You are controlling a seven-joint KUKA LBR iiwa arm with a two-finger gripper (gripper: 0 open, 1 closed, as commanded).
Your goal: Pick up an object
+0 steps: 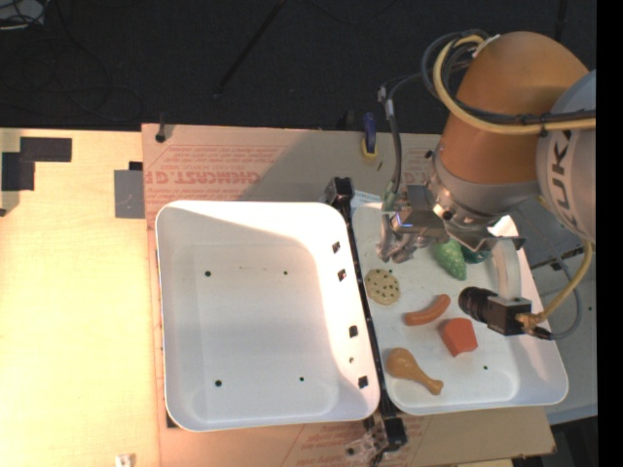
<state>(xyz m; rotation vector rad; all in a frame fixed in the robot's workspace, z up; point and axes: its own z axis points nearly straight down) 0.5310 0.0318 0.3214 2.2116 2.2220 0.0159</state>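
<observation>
My gripper [397,244] hangs over the upper left part of the right bin [506,389], its metal fingers pointing down toward the bin floor. Just below it lies a round tan cookie with dark chips [382,286]. A green object [450,257] sits to the gripper's right, partly under the wrist. Further down lie an orange sausage [427,310], a red block [458,337] and a tan chicken drumstick [414,370]. I see nothing between the fingers.
The left bin [195,251] stands beside the right one, their rims joined by black clips [352,331]. The arm's orange band and grey wrist cover the right bin's upper right corner. Brown cardboard lies under both bins.
</observation>
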